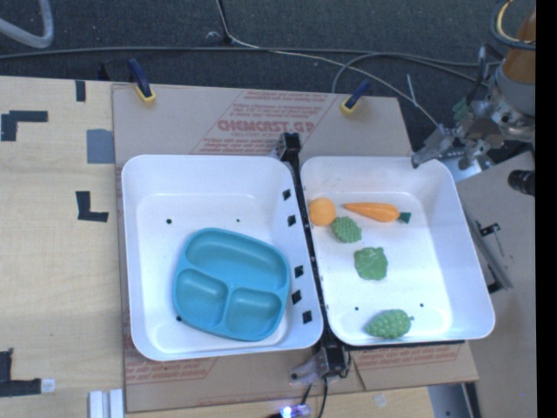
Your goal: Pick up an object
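At two o'clock beyond the right bin (466, 259), the gripper (452, 142) waits, its grip unreadable; approach pending, descend toward carrot (372, 211).

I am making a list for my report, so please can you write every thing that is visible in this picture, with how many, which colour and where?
bins: 2, white, side by side on the bench
divided plate: 1, blue, in the left bin
carrot: 1, orange, far part of the right bin
orange ball: 1, orange, right bin, left of the carrot
green toy foods: 3, green, right bin, from beside the ball to the near edge
clamps: 2, blue and yellow, far edge of the cardboard sheet
cables: several, dark and pale, behind the bins
gripper: 1, grey, above the right bin's far right corner
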Robot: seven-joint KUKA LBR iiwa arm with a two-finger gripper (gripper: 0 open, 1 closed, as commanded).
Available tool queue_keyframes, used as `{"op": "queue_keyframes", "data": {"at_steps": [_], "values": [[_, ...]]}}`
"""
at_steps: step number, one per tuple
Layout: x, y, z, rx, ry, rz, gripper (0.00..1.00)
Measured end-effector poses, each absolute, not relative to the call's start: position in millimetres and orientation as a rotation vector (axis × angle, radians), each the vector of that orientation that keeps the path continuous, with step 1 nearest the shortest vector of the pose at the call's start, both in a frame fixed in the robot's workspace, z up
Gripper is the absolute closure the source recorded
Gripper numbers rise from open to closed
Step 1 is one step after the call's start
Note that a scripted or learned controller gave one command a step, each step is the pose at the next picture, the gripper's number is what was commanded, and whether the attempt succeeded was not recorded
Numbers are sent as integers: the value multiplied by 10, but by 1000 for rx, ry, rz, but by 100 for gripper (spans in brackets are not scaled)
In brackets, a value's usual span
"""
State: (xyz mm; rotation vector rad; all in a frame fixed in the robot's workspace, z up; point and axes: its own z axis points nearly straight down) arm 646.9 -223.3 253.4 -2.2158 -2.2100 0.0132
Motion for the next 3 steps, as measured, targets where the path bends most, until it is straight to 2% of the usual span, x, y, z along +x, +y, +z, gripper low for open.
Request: {"op": "queue_keyframes", "data": {"at_steps": [1, 3], "values": [[6492, -2225, 2628, -2220, -2222, 2, 0], [6380, -2197, 1568, -2218, -2222, 7, 0]]}}
